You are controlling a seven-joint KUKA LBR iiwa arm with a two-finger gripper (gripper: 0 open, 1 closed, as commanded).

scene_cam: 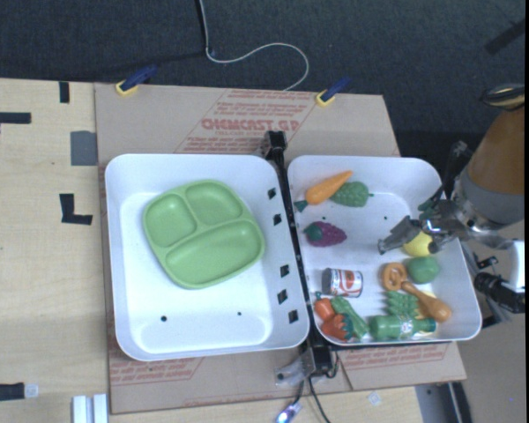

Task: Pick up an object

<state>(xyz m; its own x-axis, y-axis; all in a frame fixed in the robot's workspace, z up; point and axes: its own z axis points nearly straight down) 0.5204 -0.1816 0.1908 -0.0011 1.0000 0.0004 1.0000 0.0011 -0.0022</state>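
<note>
Yellow rounded toy fruit (418, 244) lies beside the metal gripper (404, 234).

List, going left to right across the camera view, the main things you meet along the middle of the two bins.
Green divided plastic plate → purple toy grape bunch → end effector → yellow toy lemon.

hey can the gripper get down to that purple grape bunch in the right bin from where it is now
Probably yes. The purple grape bunch lies by itself on bare bin floor, apart from the carrot and the can. The gripper is over the same bin, with nothing between them.
</note>
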